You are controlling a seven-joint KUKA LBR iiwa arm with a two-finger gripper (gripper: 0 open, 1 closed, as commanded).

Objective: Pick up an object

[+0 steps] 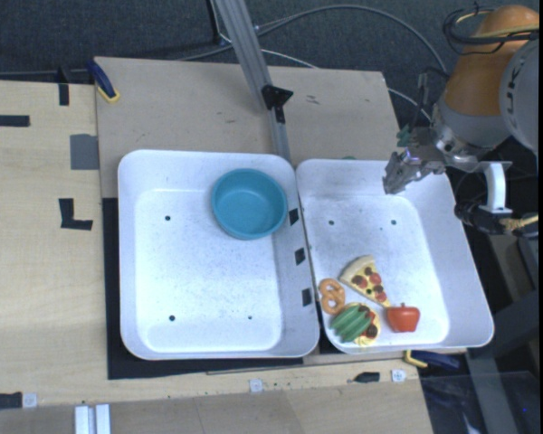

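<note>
1. We judge the task barely begun; nothing has been lifted, and every object lies on a bin floor.
2. The claw [396, 181] hangs over the far corner of the right bin [462, 269], at the end of the grey arm [480, 80] with its orange band; whether it is released or clenched we cannot tell, for it is small and dark against the bin; we see nothing between its tips.
3. The likely things to pick are the toy foods in the right bin, clustered at its near end, well apart from the claw; the far half of that bin is bare white.
4. What is left, as we read it: choose one object, bring the claw down the bin to it, close on it and raise it clear.
5. Counting the bins: two, side by side on the table [181, 107], their inner rims touching.
6. Counting the left bin [154, 269]: one blue bowl [249, 203], upright, near the far edge.
7. Counting the right bin: four toys; one pizza slice [366, 278]; one pretzel [331, 294] just beside it; one green vegetable piece [353, 322] nearer the front; one red tomato [403, 316] just beside that.
8. The four toys crowd close; we think the tomato, at the outer edge of the group, offers the freest grasp.
</note>
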